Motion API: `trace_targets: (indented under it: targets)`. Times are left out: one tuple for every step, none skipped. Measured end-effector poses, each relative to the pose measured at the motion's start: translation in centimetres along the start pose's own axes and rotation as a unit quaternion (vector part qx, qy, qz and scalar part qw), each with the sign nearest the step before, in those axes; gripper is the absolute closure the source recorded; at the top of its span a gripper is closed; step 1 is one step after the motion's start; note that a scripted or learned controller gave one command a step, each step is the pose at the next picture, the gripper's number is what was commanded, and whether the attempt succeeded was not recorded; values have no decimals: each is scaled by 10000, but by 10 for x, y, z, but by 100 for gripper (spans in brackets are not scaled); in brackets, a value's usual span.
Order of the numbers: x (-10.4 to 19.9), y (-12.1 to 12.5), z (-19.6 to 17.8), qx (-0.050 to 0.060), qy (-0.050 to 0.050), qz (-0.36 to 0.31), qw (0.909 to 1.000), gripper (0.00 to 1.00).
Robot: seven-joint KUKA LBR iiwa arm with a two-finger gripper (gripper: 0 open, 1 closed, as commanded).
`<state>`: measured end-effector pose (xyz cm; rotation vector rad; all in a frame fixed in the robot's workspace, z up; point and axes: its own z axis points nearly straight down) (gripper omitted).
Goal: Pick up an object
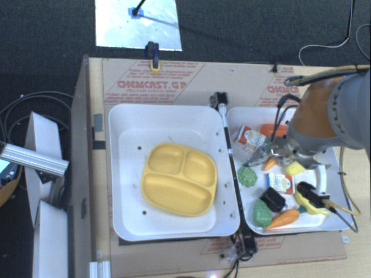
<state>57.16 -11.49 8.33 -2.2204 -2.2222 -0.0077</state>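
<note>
At the lower right of the frame, the right bin (pixel 250 213) holds the candidates: a toy carrot (pixel 283 218), a green piece (pixel 262 214), a black block (pixel 272 200), a banana (pixel 313 204), and, farther up, a small red-and-white carton (pixel 251 138). The gripper (pixel 277 150) sits low over the bin's middle by a small orange piece (pixel 270 165); whether it is open or closed I cannot tell. Nothing looks lifted, so the pick seems still ahead, while the yellow divided plate (pixel 178 178) lies in the left bin (pixel 124 155).

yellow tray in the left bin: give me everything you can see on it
The yellow tray looks like moulded plastic, with rounded corners and three compartments: two small ones on the far side, one long one on the near side. It lies flat, right way up, slightly rotated, near the middle of the left bin. Nothing sits in it.
</note>
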Motion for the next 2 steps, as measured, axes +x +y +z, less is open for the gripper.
trace_targets:
  targets:
    - [-2,3,-16,-30,-8,-7,10000,100]
    - [67,25,-106,-33,-13,-50,10000,100]
